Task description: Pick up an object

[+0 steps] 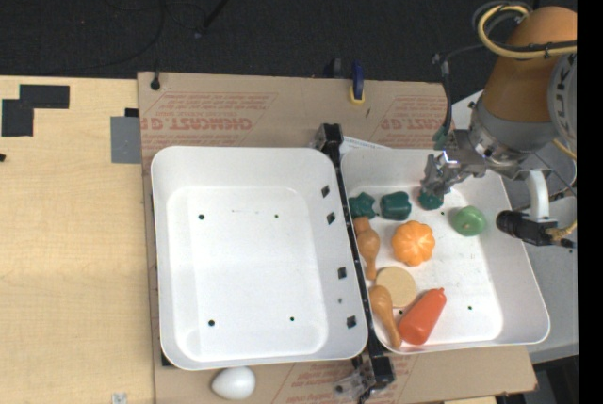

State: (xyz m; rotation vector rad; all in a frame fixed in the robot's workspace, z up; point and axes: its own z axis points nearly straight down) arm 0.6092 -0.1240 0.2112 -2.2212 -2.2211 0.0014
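My gripper (pixel 437 178) hangs over the far part of the right bin (pixel 528 317), reaching in from the right. A small dark teal piece (pixel 431 200) sits right at its tip, partly hidden by it. I cannot tell whether it is gripped or lying on the bin floor. Close by lie a round green piece (pixel 467 221), an orange pumpkin-like piece (pixel 413 242) and two dark green pieces (pixel 396 202) (pixel 363 204).
Along the right bin's left wall and near corner lie two tan-brown pieces (pixel 366 242) (pixel 382 306), a beige disc (pixel 396 283) and a red-orange piece (pixel 421 315). The left bin (pixel 170 251) stands beside it. A white egg shape (pixel 233 382) lies on the bench in front.
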